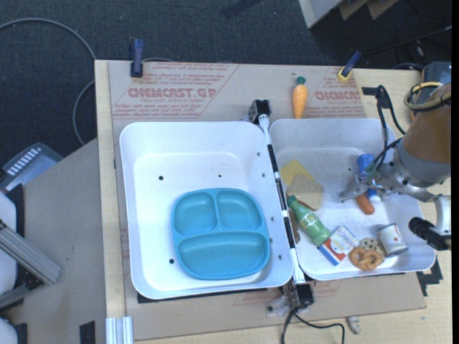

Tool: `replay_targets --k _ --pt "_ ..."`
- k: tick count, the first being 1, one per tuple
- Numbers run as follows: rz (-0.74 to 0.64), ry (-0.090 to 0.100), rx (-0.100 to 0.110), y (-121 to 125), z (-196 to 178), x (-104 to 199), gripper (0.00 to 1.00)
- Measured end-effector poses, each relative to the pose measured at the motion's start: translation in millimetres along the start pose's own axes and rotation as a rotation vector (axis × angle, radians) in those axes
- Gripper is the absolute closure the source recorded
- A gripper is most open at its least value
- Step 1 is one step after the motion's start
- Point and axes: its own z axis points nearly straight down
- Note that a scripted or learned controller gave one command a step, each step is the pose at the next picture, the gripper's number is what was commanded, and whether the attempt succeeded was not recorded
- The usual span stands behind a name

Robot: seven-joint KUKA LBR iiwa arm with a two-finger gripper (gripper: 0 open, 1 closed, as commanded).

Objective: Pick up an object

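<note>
The right bin (326,131) holds several small objects. A yellow cheese slice (292,172) and a bread slice (308,188) lie at its left side, with a green bottle (310,223) just below them. A small red, white and blue box (338,241), a brown pretzel (366,255) and a silver can (391,238) lie near the front wall. My gripper (364,187) is low in the right bin's middle, directly above an orange-red sausage (366,204) and just below a blue object (366,162). The arm's orange band (430,135) rises behind it.
The left bin (143,156) holds a blue divided plate (219,233). A toy carrot (300,99) lies on the bench behind the right bin. Blue clamps (136,56) sit on the bench's far edge. Black cables (384,113) run along the arm.
</note>
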Motion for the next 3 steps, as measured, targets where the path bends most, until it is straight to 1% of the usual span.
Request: replay_targets --k 1,2,3 --pt "0.000 -0.001 -0.004 1.1 -10.6 0.0 1.00" --pt "0.000 0.002 0.010 102.1 -0.3 77.7 1.00" --pt "-0.002 0.000 -0.004 79.7 -100.8 160.8 1.00"
